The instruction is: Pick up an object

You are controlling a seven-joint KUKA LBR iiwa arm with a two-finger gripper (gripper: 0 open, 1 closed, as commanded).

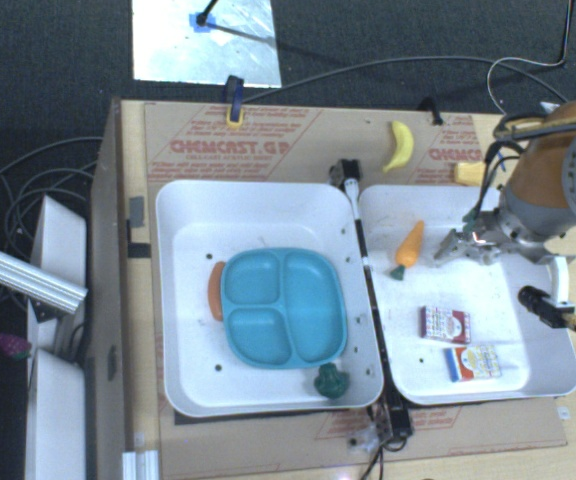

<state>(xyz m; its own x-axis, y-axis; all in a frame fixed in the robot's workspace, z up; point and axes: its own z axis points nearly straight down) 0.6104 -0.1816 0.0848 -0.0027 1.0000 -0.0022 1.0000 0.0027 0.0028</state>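
My gripper [466,246] hangs over the back part of the right bin [558,368], just right of a carrot [409,245] that lies near the bin's left wall. The fingers look spread, so the gripper is open with nothing between them. Two small printed boxes sit nearer the front: a red one [444,324] and a blue, red and white one [472,362]. In the left bin [183,268] lies a blue divided plate [283,303], with an orange sausage-like piece [214,290] at its left edge and a green broccoli-like toy [330,380] at its front corner.
A banana [400,145] and a yellow object [469,173] lie on the cardboard behind the right bin. The grey arm with its orange band [553,178] covers the bin's back right corner. A black part [543,306] juts over the right wall. Cables run behind.
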